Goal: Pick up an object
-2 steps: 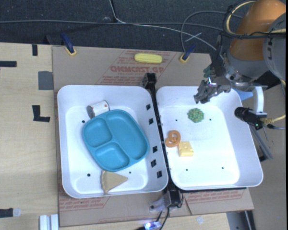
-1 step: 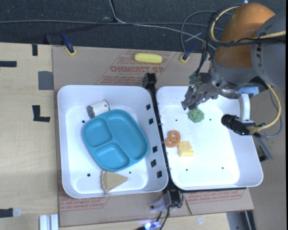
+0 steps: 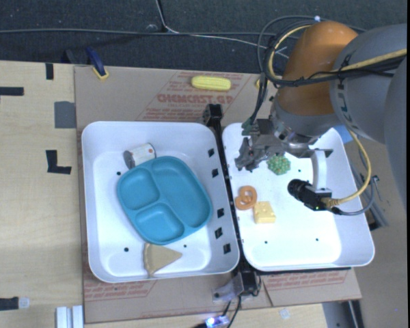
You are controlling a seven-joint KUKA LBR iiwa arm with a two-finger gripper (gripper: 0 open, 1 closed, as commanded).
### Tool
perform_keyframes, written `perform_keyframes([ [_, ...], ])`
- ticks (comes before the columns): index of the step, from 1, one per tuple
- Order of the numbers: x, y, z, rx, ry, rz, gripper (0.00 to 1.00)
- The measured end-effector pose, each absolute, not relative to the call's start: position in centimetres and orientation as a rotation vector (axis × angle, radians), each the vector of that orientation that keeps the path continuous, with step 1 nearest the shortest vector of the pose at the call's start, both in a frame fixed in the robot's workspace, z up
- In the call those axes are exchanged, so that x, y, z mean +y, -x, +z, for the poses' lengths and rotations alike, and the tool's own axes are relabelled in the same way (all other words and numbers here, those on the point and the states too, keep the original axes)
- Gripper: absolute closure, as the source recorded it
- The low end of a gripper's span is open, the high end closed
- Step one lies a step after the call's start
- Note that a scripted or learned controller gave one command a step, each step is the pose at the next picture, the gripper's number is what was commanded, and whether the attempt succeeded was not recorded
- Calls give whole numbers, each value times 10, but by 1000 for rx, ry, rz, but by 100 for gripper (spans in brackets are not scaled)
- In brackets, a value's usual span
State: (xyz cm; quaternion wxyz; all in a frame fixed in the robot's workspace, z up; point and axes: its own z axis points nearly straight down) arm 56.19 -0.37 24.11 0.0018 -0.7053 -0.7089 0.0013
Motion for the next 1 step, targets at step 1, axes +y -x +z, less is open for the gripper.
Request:
perform_keyframes([
  [1, 47, -547, 246, -2227, 2212, 1, 100],
])
